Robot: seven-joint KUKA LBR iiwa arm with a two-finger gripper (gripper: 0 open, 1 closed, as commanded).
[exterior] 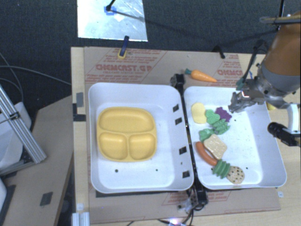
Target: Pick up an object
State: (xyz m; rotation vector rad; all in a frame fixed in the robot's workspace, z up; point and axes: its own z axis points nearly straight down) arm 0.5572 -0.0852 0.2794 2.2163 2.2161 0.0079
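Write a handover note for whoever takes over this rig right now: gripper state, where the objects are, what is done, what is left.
Gripper: over the upper part of the right bin, beside the purple toy; nothing visibly between its fingers, and open or shut is unclear.
Objects: toy food is clustered on the right bin's left side, including a yellow piece, green pieces, toast, a sausage and a cookie. A carrot lies on the board above the bins. A yellow tray sits in the left bin.
Done: nothing picked up yet.
Left: grasp one object and lift it.
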